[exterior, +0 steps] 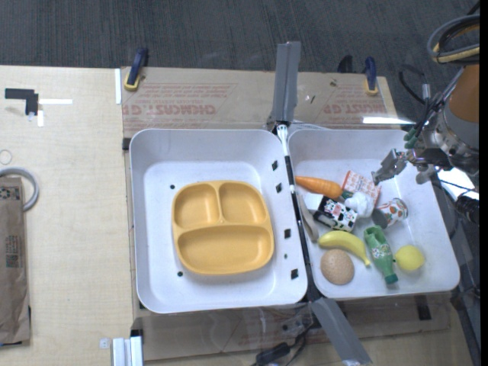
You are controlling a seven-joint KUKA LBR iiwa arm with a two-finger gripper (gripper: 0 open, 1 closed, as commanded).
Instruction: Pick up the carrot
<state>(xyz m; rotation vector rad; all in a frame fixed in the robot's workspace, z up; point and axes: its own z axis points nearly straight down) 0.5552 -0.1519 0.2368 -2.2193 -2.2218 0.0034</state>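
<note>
The gripper (404, 166) hung with its fingers spread apart and nothing between them, well to the right of the carrot (318, 185), above the right bin (441, 212).

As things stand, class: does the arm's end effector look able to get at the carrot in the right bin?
Probably yes. The carrot lies uncovered near the right bin's left wall, with open floor above it. The end effector hangs over the same bin, to the carrot's right. The cow toy and small carton crowd its lower side.
</note>
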